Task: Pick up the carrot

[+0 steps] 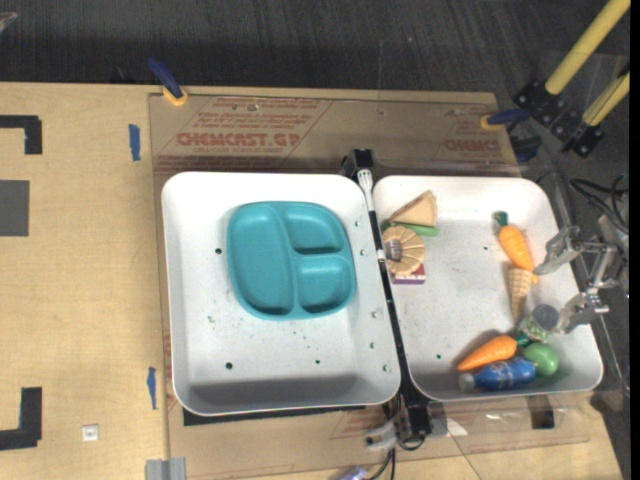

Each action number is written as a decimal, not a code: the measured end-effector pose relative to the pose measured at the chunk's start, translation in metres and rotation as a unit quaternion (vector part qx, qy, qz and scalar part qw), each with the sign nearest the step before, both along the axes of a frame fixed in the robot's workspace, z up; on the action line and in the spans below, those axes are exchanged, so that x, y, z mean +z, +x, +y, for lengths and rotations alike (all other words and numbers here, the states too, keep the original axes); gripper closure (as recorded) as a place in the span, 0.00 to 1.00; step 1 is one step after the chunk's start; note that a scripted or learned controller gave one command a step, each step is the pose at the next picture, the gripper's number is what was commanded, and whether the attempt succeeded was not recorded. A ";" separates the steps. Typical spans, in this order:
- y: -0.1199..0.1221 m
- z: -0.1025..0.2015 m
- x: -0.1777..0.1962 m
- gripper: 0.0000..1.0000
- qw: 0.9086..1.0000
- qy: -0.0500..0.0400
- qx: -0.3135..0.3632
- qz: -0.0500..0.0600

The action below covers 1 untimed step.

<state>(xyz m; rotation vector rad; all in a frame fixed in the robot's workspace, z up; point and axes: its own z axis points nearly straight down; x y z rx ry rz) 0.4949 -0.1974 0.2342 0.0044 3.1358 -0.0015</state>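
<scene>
- Nearest the camera, along the right bin's [470, 190] front edge, lie a blue bottle [503, 375], a green ball [541, 358] and an orange carrot [490, 350], its tip pointing left.
- My end effector [578, 278] sits at that bin's right rim, metal fingers [556, 253] spread, pinching nothing.
- Just left of it lies an ice-cream cone [521, 288], and beyond that a second carrot [515, 244], green top away from the camera.
- In the left bin [200, 348] rests a teal divided plate [292, 258].
</scene>
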 end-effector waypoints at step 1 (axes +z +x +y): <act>0.000 -0.023 -0.137 0.00 0.999 -0.001 0.034 -0.003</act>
